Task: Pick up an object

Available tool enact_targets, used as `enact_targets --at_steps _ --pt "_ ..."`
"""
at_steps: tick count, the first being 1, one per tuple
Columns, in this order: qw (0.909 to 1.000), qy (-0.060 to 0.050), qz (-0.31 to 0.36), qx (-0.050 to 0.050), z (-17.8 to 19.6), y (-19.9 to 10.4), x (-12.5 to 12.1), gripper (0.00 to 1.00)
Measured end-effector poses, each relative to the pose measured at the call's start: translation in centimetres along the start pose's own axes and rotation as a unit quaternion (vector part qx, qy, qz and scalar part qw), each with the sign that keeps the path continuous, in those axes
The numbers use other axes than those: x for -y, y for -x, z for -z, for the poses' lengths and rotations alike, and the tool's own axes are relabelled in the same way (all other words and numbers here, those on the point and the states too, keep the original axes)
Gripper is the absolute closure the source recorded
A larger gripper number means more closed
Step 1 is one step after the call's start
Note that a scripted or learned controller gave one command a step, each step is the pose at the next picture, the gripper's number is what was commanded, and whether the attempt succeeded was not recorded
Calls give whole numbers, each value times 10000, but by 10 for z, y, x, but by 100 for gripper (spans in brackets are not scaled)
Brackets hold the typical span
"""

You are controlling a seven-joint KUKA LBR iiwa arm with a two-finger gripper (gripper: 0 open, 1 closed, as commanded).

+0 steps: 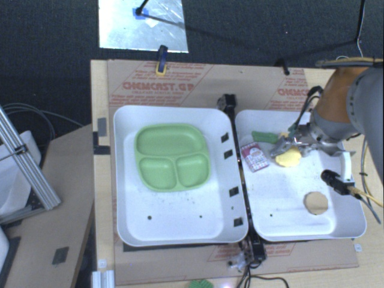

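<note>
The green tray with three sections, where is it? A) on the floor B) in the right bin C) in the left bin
C: the green tray lies flat inside the left bin, while the right bin holds the small things near the end effector.

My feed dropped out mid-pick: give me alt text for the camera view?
The end effector sits low over a yellow lumpy object in the right white bin, near a green flat piece, a pink-and-white packet and a tan round disc. The left white bin holds a green divided tray.
</note>
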State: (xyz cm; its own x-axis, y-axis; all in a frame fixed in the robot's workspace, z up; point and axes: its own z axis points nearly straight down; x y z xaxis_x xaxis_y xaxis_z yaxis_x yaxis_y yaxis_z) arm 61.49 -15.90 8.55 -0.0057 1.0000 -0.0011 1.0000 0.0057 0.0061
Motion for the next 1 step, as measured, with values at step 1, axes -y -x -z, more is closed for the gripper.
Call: enact_targets --at_steps 1 --pt "10000 -1 12 4 11 0 1 100"
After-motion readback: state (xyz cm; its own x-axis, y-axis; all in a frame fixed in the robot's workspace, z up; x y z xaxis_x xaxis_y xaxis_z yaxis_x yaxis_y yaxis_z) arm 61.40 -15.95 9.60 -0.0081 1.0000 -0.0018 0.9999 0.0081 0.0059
